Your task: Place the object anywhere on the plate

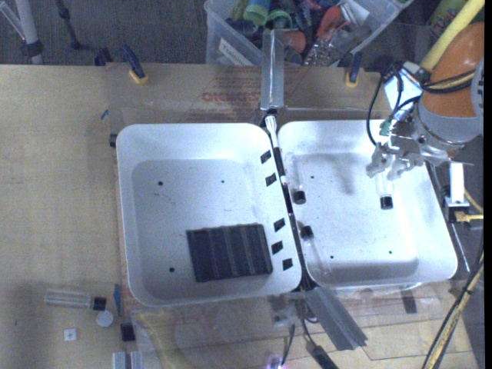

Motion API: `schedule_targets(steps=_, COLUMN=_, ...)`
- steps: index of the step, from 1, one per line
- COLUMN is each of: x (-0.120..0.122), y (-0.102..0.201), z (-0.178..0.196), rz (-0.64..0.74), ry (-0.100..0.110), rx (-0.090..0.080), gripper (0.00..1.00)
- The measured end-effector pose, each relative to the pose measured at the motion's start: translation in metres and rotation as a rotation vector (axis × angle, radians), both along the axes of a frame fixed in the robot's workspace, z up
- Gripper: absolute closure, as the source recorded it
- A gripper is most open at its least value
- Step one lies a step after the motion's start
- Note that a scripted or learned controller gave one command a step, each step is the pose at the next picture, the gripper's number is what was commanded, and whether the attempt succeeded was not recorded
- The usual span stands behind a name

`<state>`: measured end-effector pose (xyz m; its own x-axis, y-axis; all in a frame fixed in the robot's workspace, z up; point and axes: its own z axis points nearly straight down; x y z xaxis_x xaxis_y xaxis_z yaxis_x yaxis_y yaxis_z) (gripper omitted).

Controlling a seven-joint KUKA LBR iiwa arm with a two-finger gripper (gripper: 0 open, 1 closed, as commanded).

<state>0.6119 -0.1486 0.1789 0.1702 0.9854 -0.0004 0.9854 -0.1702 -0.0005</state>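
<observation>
Overhead slanted view of a worktop (54, 167) carrying two shallow white bins side by side. A grey arm with an orange band (461, 52) reached in from the right, and its pincer (388, 164) hung over the upper right part of the right bin (438, 260). The blur and glare there made it impossible to tell whether the pincer was open or closed, and nothing could be seen held in it.

The object (387, 201) – a small dark block – lay on the bin floor just below the pincer in the view, apart from it. The plate (229, 252), a dark ribbed rectangle, sat far to the pincer's left and lower in the frame, in the left bin (127, 206), beyond the divider (280, 198) between the bins.

Likely risks, as a judgement: the block was tiny, so a slightly off-centre descent could nudge it aside or close on nothing. It also appeared dark against a speckled floor, near other dark marks, which might mislead the targeting. If it were picked up, a weak hold could drop it during the long carry across the divider – or it could land beside the plate, since the plate covered only part of its bin floor.

The block looked roughly squarish, perhaps slightly taller than wide in the view; it was too small to say which way it pointed or where its long axis ran. The plate's long side ran roughly left to right, tilted slightly.
</observation>
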Motion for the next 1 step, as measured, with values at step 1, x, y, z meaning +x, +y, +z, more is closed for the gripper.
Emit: schedule_targets(steps=1, x=0.0480, y=0.0644, z=0.0372, rz=0.480, ry=-0.004, rx=-0.001, gripper=1.00)
